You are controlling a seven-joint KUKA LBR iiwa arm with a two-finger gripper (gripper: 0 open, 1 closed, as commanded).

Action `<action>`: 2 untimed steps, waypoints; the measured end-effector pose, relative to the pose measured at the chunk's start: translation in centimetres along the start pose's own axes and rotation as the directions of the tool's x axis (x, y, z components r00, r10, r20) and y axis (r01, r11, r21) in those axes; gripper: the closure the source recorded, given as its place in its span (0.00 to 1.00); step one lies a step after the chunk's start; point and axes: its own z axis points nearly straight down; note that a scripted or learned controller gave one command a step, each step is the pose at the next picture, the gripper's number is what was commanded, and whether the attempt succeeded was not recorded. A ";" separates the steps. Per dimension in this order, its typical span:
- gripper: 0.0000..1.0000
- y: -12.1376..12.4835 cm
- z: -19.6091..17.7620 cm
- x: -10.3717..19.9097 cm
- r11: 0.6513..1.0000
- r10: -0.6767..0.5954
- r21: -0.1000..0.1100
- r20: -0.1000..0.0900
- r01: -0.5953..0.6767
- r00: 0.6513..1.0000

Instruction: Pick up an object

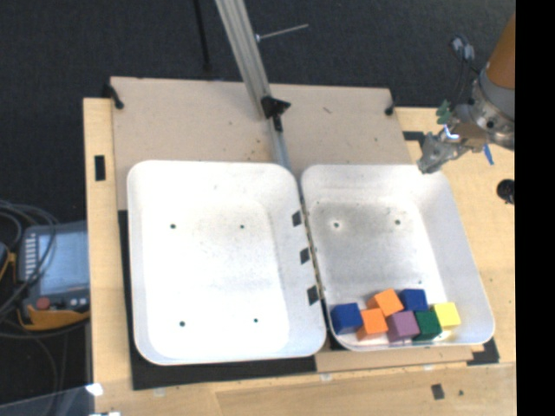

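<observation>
**Gripper hanging at the far corner, blocks sitting at the near edge**

The right bin (434, 232) is serving as the landmark here. The gripper (431, 156) is hovering over that bin's far right corner, just above the rim, with the arm's orange band (501, 55) showing behind it at the frame's right side. Whether it is released or clenched cannot be told; it is too small and blurred, and nothing is visibly sitting in it.

The cluster of blocks (395, 315) is lying along the right bin's near edge, well apart from the gripper, across the bin's length. The pieces are touching one another: a blue block (346, 317) at the cluster's left end, two orange ones, a purple block (402, 326), a green one, another blue, and a yellow block (447, 315) at the right end.

The left bin (217, 258) is lying beside the right bin, their inner rims touching.
</observation>
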 end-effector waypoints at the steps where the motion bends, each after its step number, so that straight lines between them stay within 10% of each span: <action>1: 1.00 -0.2 0.3 4.4 1.000 -0.002 0.007 -0.001 0.002 1.000; 2: 1.00 -1.3 1.4 8.3 1.000 -0.001 0.008 -0.001 0.001 1.000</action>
